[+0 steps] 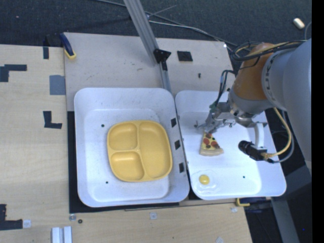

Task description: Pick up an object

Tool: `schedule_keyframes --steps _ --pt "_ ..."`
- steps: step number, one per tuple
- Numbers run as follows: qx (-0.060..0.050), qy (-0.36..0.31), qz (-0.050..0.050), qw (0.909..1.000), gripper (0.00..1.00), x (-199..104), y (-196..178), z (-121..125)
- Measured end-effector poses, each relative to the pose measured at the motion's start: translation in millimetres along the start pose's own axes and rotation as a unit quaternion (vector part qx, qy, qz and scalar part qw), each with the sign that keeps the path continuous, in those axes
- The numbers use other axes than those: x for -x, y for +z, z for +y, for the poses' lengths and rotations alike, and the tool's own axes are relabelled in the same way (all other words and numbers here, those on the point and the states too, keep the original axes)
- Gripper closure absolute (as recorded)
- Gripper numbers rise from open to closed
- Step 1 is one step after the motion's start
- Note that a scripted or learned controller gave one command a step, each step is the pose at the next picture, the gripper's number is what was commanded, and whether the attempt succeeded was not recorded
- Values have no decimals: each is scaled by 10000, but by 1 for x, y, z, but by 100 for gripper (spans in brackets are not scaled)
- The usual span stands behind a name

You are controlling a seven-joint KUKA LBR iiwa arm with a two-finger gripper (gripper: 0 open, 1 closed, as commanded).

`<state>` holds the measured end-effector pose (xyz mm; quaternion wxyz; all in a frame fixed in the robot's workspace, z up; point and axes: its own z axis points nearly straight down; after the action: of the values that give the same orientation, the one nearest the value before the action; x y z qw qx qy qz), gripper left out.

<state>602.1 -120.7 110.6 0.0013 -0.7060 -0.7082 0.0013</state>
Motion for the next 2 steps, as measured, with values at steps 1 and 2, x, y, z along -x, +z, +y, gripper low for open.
schedule_keyframes --steps 1,2 --pt "31 9 -1 10000 100 2 -43 4" --pt "40 7 -3 10000 100 -3 -100 -3"
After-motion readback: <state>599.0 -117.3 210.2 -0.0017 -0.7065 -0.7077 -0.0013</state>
